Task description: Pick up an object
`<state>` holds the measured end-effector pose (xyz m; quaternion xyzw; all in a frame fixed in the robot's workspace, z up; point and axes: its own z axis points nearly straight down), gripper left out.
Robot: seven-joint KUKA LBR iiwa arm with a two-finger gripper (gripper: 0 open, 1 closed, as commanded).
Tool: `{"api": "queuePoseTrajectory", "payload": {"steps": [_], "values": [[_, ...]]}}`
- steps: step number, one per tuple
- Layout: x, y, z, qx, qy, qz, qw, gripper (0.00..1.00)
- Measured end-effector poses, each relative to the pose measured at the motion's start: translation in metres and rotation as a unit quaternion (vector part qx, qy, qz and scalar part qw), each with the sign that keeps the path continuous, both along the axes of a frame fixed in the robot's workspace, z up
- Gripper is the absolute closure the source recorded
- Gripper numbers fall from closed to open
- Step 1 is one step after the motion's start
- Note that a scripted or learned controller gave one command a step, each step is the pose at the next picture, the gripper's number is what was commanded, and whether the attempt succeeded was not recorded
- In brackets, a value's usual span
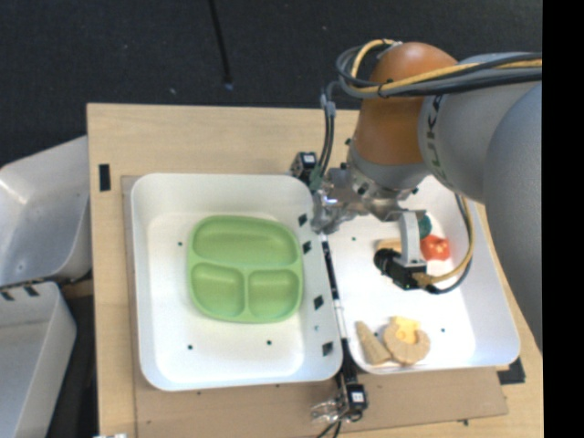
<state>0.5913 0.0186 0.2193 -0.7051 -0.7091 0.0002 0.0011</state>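
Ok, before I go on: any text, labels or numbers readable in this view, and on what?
Arm: grey lettering on the side of its grey casing by the orange band, cut off and too blurred to read.
Green tray, white bins, food items: no text that I can make out.

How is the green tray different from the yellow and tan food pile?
The green tray is large, flat and one colour; the food pile is small, lumpy, and tan and yellow. The tray lies mid left bin; the pile sits near the right bin's front edge. Both rest inside white bins.
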Motion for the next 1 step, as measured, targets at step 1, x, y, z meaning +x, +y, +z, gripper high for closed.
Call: {"api": "queuePoseTrajectory", "payload": {"steps": [1], "values": [[-0.0186, 0.0379, 0.0067, 0.0001, 0.000, 0.000, 1.0000, 1.00]]}}
